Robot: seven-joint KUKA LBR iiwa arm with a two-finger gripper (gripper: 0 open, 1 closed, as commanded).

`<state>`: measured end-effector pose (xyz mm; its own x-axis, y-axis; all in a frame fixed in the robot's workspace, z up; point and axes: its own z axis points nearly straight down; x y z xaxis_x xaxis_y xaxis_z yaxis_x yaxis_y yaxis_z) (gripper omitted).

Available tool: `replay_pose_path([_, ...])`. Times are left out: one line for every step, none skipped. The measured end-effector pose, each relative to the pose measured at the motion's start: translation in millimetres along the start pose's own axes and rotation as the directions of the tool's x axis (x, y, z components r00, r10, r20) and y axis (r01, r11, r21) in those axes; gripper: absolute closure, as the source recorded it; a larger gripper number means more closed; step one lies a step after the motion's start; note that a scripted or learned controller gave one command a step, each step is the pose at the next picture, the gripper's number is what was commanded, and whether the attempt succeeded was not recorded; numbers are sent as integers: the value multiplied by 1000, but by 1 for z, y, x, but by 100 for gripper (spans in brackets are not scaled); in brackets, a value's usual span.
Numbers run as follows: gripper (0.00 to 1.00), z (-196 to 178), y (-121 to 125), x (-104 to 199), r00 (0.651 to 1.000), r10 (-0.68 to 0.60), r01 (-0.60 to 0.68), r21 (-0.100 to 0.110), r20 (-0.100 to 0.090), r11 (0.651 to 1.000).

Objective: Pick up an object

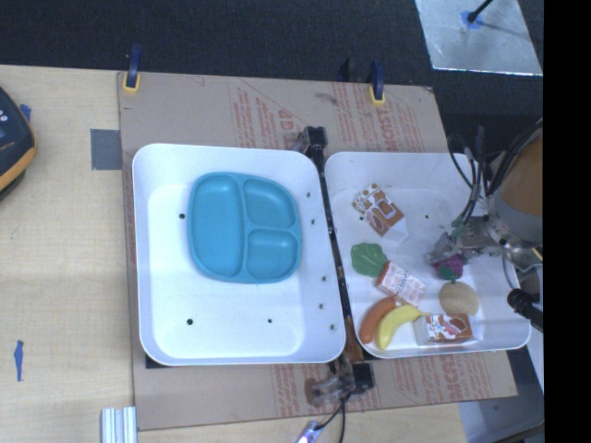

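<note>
My gripper (454, 250) is low in the right bin (420, 169), near its right side, with the arm (519, 192) reaching in from the right edge. A small purple object (450, 268) lies directly under the gripper's tip, partly covered by it; whether it is touched is unclear. Just below sits a tan round object (458, 298). To the left are a green leafy piece (367, 258), a red-and-white packet (400, 282), a brown-and-white packet (379, 209), an orange sausage (375, 320), a yellow banana (398, 324) and another packet (446, 329).
The left bin (162, 321) holds a blue divided plate (245, 227). A black divider rail (331, 247) runs between the bins. Cables (471, 169) hang near the wrist. A yellow and black device (11, 141) sits at the far left of the bench.
</note>
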<state>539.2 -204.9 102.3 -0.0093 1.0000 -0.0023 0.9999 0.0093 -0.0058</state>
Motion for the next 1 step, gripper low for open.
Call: replay_pose_path([100, 5, 36, 77, 1000, 2, -2, -3, -2, 1000])
